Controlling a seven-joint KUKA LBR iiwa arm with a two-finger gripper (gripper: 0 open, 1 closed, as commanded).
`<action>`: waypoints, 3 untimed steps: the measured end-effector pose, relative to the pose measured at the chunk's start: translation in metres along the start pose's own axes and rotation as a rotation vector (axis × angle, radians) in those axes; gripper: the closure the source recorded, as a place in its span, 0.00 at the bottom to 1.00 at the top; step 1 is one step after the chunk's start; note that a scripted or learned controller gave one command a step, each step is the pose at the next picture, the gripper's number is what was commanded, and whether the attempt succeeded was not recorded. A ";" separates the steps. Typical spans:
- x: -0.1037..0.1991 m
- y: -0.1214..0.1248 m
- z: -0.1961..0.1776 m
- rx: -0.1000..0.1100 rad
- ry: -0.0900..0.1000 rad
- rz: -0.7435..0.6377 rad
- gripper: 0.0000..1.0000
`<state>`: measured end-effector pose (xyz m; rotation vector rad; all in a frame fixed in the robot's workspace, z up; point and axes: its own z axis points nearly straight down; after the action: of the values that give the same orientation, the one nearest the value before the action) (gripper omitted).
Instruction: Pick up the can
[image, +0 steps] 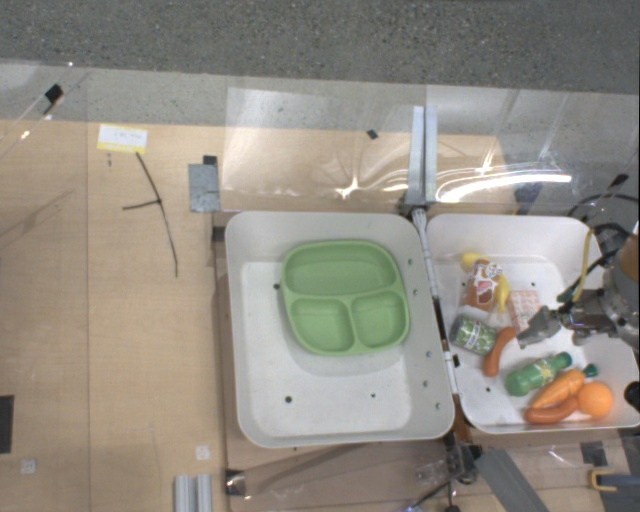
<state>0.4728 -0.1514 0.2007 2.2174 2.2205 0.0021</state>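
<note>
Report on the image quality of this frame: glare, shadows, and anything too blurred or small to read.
Camera view: bright glare streaks run across the clear panel behind the bins; lighting is even and diffuse, with only a soft shadow under the green divided plate; the gripper over the right bin is smeared and dim, its fingers indistinct; the green can shows a label too small to read.

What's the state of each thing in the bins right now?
can: on its side in the right bin, not held
green bottle: lying flat
carrot: lying flat
orange: resting in the bin corner
green plate: flat in the left bin, compartments bare
gripper: low over the right bin
</note>
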 end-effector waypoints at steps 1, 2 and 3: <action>-0.006 -0.016 0.075 0.005 0.001 0.408 0.00; -0.045 0.066 0.105 -0.009 0.001 0.779 0.00; -0.031 0.039 0.010 0.001 0.000 1.191 0.00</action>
<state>0.5120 -0.1824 0.1912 3.0835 0.5944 0.0040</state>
